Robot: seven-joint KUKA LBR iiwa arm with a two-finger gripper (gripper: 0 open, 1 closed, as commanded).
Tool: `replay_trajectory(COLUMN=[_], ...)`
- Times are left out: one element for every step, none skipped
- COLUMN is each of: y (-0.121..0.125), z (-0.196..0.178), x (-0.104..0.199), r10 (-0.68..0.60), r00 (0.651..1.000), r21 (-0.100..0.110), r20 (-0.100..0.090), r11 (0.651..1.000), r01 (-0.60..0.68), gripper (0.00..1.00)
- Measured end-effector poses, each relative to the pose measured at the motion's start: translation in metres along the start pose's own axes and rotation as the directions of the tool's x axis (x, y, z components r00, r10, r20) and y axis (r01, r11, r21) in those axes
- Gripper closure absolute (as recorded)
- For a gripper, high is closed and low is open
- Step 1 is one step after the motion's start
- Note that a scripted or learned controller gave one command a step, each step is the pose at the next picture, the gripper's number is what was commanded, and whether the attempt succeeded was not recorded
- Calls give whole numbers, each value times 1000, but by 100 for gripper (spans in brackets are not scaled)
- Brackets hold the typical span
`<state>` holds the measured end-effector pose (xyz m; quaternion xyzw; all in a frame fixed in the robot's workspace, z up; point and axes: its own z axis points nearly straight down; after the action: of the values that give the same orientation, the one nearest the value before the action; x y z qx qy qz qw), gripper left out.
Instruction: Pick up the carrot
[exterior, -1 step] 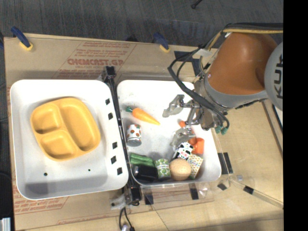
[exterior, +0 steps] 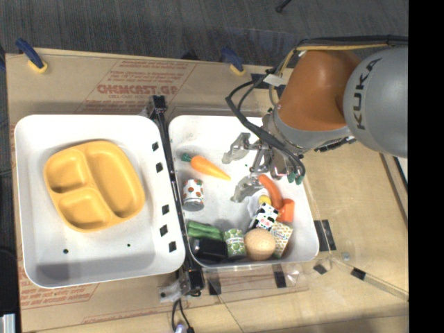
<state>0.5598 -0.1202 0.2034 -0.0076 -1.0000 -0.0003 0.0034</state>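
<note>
The carrot point(exterior: 208, 166), orange with a green stub at its left end, lies flat in the upper left part of the right bin point(exterior: 208, 127). My gripper point(exterior: 241, 166) hangs just to the right of the carrot's pointed tip. It is open: one metal finger point(exterior: 237, 146) sits above the tip and the other finger point(exterior: 244, 187) below it, with nothing between them. The carrot lies apart from both fingers.
A yellow divided plate point(exterior: 94, 184) lies in the left bin point(exterior: 31, 137). The right bin also holds a small can point(exterior: 193, 193), a green item point(exterior: 202, 229), a tan ball point(exterior: 259, 244), a cow-patterned toy point(exterior: 265, 218) and an orange-red item point(exterior: 272, 192) close under the gripper.
</note>
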Motion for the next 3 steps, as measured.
replay_trajectory(y=[-1,6,12], z=[112,106,110], x=[-62,-76,-75], r10=[197,520,748], r00=[980,854,664], r21=[-1,7,-6], r20=[0,24,8], r11=[980,854,664], r01=[-197,-520,-748], gripper=[0,0,0])
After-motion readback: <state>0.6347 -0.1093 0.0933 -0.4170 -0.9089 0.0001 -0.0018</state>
